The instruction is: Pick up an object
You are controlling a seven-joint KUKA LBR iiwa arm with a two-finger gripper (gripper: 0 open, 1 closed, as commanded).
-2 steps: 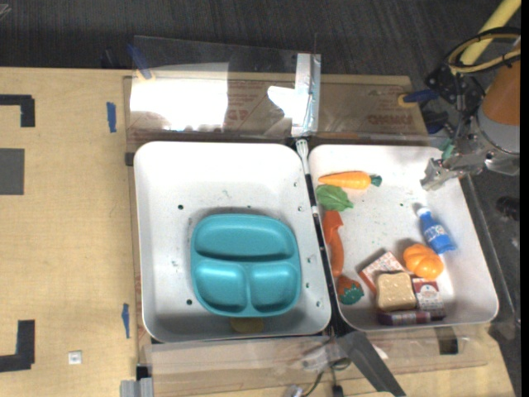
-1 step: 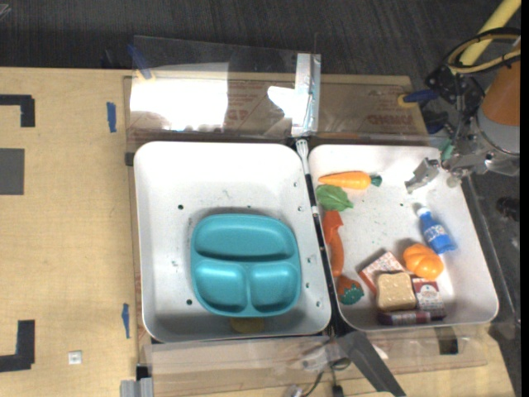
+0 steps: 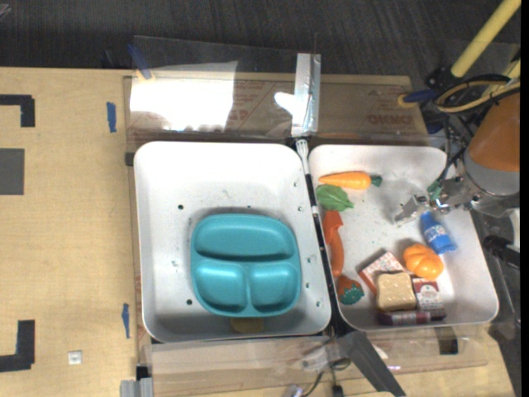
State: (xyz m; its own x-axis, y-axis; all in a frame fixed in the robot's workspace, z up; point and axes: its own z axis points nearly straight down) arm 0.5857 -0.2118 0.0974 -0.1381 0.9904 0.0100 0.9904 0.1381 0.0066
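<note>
The counter (image 3: 58, 246) carries two shallow white bins side by side, their inner rims touching along a line down the middle. The left bin (image 3: 157, 180) holds one thing: a teal divided tray (image 3: 245, 263) with three compartments, sitting low and centred. Bare white floor runs all round it, widest along the top and the left wall.

The right bin (image 3: 372, 160) is busier. Along its left wall lie one green leafy piece (image 3: 334, 197), and below it one long orange-red toy (image 3: 333, 242) ending in a green tip (image 3: 350, 294) near the bottom rim. Near the top sits one orange carrot (image 3: 347, 179) with a green stub, lying sideways. In the lower middle, one tan block (image 3: 394, 289) lies over a red-and-white packet (image 3: 381, 265), with another red packet (image 3: 426, 292) and a dark strip (image 3: 411, 317) just beside it against the bottom rim. One small orange pumpkin (image 3: 423, 260) sits right of the block, and one blue bottle (image 3: 436, 232) lies tilted just above the pumpkin. The open floor here is the middle strip between carrot and packets, and the top right corner.

The arm (image 3: 496, 143) reaches in over the right rim, orange band showing, wrist angled down and leftward. The hand (image 3: 416, 207) hovers low in the upper right of this bin, just above the blue bottle's top; its fingers (image 3: 405, 213) are slightly apart, with nothing between them.
</note>
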